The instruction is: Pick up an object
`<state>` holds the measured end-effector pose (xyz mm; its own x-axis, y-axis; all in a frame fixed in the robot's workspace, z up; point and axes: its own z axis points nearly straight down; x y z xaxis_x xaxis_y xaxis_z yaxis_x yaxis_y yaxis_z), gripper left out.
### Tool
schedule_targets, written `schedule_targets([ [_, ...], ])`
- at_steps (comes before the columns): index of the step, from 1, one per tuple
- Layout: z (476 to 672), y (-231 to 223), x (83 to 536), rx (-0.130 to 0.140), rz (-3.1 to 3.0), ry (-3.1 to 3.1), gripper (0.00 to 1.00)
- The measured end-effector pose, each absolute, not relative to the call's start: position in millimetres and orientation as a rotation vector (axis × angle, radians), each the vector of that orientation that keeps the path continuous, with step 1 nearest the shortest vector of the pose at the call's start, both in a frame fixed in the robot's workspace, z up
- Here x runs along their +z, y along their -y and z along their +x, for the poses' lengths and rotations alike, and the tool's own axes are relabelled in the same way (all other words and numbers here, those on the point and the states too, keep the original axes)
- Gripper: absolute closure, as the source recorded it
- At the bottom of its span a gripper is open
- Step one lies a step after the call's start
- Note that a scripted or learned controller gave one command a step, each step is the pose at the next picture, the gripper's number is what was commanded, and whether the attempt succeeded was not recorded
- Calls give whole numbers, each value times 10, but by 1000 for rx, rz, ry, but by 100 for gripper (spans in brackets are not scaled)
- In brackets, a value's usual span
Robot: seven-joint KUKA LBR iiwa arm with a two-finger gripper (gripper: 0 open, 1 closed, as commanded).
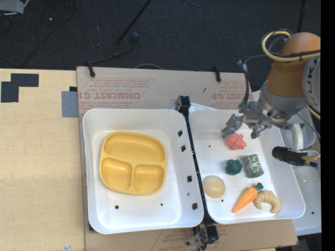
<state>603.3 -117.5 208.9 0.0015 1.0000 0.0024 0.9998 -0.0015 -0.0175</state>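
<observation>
Camera view: gripper [244,127] hovers over right bin [298,205], fingers spread apart, nothing between them. Pink lumpy object [236,141] lies just below gripper, toward 7 o'clock, near bin's 12 o'clock side; likely pick target. Shape roundish, knobbly, no clear long axis, soft-looking. Other items toward 6 o'clock: dark green lump [233,166], green can [253,166], carrot [245,198], croissant [268,201]. Left bin [94,213] holds yellow tray [133,162].
</observation>
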Motion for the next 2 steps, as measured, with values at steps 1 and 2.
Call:
schedule_targets([
  [1,6060,1176,2174,3,-2219,2220,0],
  [2,5951,1199,1607,8,-2217,2216,0],
])
